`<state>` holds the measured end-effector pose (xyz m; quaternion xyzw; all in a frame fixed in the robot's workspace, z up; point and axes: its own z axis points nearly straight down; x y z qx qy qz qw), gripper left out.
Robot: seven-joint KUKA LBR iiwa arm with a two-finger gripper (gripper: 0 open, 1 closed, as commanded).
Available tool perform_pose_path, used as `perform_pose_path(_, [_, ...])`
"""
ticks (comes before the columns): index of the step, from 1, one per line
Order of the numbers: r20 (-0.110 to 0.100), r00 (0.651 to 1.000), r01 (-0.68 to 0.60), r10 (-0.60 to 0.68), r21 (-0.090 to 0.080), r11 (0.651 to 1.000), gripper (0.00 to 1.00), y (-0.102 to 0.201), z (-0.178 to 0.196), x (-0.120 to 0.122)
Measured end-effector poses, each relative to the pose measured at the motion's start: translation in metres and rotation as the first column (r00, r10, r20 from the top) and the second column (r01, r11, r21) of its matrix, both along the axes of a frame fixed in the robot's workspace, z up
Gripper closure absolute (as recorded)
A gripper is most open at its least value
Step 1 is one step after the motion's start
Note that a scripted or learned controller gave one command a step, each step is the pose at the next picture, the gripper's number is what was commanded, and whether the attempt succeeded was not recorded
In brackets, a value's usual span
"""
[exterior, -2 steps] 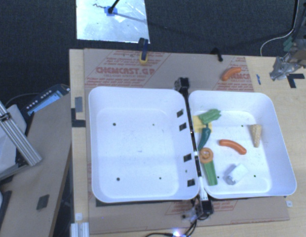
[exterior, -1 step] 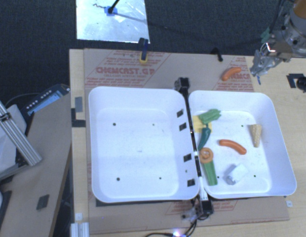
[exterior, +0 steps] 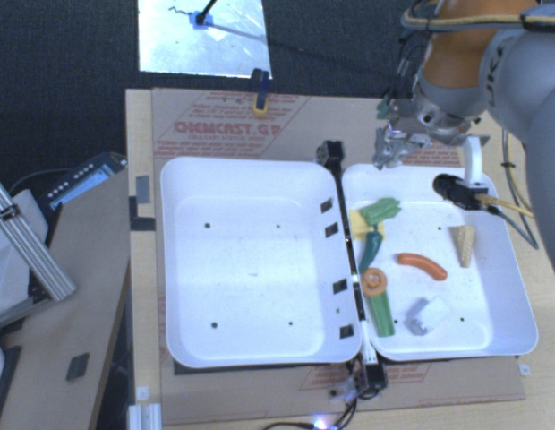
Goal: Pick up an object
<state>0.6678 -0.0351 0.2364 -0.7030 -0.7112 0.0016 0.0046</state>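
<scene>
Camera view gave you two white bins (exterior: 251, 267) on a cardboard-covered bench (exterior: 224, 124); beyond their far edge, the gripper (exterior: 389, 155) hovered, grip state impossible to tell.

The grey KUKA arm with its orange band (exterior: 470, 25) reaches in from the far right, its two-finger gripper (exterior: 391, 155) pointing down, carrying nothing visible.

toys clustered in the right bin (exterior: 501, 280), left bin (exterior: 183, 240) beside it, end effector (exterior: 389, 150) perhaps just behind
</scene>
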Motion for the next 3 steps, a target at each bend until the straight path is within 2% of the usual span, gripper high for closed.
perform_pose_path(1, [0.022,1.0,-0.004,0.004,0.001,1.0,1.0,0.107,0.122,-0.014])
perform_pose_path(2, [0.01,1.0,0.001,-0.001,-0.001,1.0,1.0,0.162,0.131,-0.051])
perform_pose_path(3, [0.012,1.0,0.002,-0.002,-0.002,1.0,1.0,0.212,0.147,-0.068])
